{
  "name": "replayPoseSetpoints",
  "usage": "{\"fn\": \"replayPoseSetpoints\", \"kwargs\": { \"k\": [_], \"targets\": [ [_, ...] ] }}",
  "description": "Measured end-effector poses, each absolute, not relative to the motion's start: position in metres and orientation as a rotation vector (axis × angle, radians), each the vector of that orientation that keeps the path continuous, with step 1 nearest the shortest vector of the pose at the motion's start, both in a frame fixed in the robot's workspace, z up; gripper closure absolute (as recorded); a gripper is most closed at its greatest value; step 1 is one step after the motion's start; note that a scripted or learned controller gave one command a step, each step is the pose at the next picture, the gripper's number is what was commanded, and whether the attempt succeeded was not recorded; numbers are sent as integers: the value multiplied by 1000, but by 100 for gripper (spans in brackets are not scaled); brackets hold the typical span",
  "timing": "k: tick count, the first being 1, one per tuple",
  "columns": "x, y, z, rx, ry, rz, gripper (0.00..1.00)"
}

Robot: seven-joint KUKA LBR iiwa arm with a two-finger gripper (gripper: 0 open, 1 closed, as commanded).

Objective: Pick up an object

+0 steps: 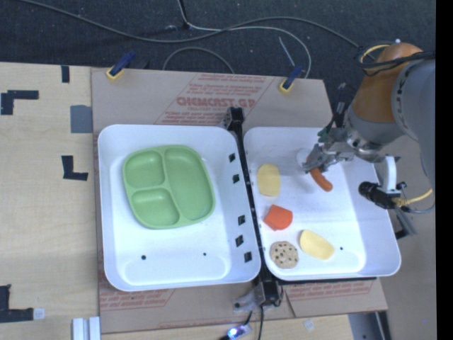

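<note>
and here's the arm (386,98) reaching in from three o'clock, orange band up top, its gripper (320,167) low over the right bin (368,257). right at the tips sits a small orange-red sausage piece (323,182), touching or just under them, but whether the gripper is open or closed on it i cannot tell from this slant. that piece lies toward the bin's twelve o'clock half, near the middle. at its nine o'clock, a pale yellow lump (268,180) by the divider. down at six o'clock from that, an orange wedge (278,217). lower again, a chocolate-chip cookie (284,254), and just beside it at three o'clock a yellow oval piece (316,244). over in the left bin (117,261), a green divided plate (168,186) lies flat in the upper half.
</note>
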State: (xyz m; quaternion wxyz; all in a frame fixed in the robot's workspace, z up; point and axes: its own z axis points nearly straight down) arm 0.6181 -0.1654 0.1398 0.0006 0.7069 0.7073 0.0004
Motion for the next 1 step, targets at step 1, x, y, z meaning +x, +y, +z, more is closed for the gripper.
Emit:
{"fn": "replayPoseSetpoints", "kwargs": {
  "k": [1],
  "targets": [
    [623, -168, 202, 2217, 2220, 3, 100]
  ]
}}
